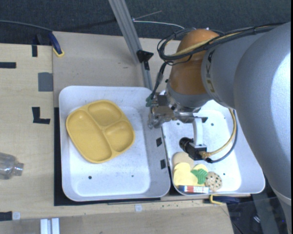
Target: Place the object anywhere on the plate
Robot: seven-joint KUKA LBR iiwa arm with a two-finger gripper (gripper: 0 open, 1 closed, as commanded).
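— Two bins [107, 191] sit side by side on the table [19, 130], is that right? What is in each?

— Yes. The left one holds a yellow divided plate [100, 129] with three compartments, lying toward the upper left of that bin, nothing on it. The right bin [244, 179] holds a small heap of toy food [195, 175] in its near left corner: pale yellow pieces, something green, a speckled round cookie-like piece [214, 180], and a thin red-and-white stick [195, 189] along the bin's near wall.

— And where are you?

— My end effector [158, 112] hangs over the shared wall between the bins, at its far end. My wrist covers it from above, so I cannot tell how far it is open or whether it has hold of anything.

— Which way does the object lie from you?

— Which piece is meant I cannot say, but the heap lies toward the camera and slightly right of my end effector, near but apart from it. The plate lies the opposite way, to the left, just beside me. I judge the pick comes first, then a short carry leftward across the wall.
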